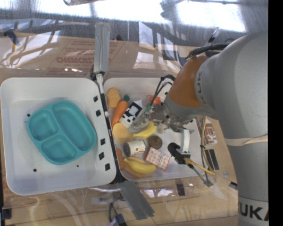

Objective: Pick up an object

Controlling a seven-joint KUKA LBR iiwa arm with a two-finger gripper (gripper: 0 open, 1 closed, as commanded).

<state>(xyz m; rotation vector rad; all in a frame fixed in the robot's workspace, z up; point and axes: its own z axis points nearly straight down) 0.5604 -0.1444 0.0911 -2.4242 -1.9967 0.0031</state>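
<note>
The right bin (142, 84) holds several small items. My gripper (144, 120) hangs low over the middle of this pile, right above a yellow banana-shaped piece (147, 131) and beside a black-and-white checkered item (132, 112). An orange carrot (120, 111) and a tan waffle-like piece (113, 97) lie at the bin's left side. Nearer the front are a pale yellow lump (121, 133), a white cup (134, 148), a brown round piece (155, 141), a red-and-white box (157, 158) and a second banana (139, 166). Whether anything is gripped is hidden.
The left bin (19, 93) bears a teal divided plate (61, 131). The grey arm with its orange band (188, 86) covers the right bin's right side. A grey divider bar (101, 46) runs back from between the bins.
</note>
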